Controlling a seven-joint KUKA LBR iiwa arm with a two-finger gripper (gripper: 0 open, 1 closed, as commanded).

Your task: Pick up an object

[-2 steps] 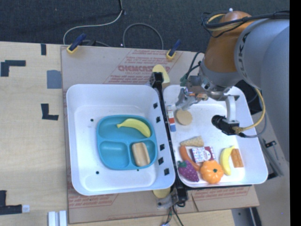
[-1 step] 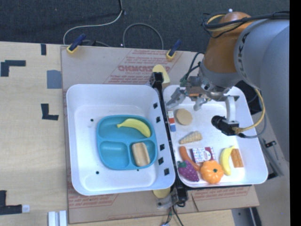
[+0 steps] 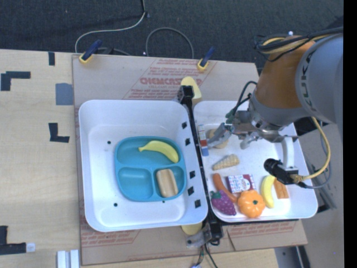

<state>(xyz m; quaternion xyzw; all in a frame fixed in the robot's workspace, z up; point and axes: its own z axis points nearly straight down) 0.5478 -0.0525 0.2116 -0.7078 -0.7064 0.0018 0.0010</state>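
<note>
The small tan rounded object lay near the upper left of the right-hand shallow white bin, close to the black divider between the bins, and it was judged the likeliest target, being nearest the gripper. A good grasp was judged to need the fingers centred over it, lowered squarely, and closed without nudging it against the bin wall. The fingers appeared spread, one grey tip touching or just above the tan object and the other further right; nothing was seen pinched between them. Just below lay a pale ridged cone-shaped toy, then a red and white packet, an orange toy pumpkin, purple toy grapes and a small yellow banana. In the left white bin a blue compartment tray held a larger yellow banana and a tan bread roll.
</note>
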